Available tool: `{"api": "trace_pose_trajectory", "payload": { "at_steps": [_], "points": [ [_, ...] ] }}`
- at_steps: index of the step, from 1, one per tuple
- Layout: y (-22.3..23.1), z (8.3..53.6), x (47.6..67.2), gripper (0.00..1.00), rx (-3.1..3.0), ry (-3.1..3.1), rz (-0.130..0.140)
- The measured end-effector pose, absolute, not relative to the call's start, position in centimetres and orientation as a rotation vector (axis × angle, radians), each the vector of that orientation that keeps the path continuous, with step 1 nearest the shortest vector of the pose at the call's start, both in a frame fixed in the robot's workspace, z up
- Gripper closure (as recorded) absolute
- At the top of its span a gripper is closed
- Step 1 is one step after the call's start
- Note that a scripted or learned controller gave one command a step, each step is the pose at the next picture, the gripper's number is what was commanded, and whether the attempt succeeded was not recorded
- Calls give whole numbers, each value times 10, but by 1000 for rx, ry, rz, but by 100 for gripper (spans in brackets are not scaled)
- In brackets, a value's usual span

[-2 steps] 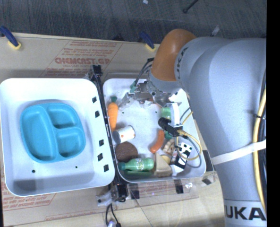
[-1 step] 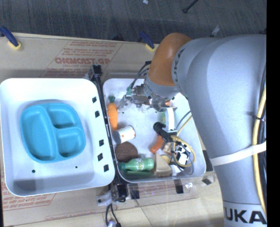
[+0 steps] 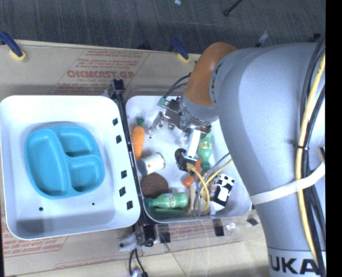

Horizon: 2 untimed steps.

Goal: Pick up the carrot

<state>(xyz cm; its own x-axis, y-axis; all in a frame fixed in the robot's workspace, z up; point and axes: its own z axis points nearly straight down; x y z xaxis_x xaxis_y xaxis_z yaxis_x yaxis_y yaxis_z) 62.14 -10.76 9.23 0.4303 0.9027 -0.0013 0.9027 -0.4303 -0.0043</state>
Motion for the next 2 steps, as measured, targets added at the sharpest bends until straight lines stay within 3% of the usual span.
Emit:
{"api": "trace_pose_trajectory", "payload": {
  "at_steps": [1,2],
  "points": [
    [-106,93,651,0,-2793,-1432,9],
    [-98,91,609,0,-2896,-1197,18]
  ]
}}
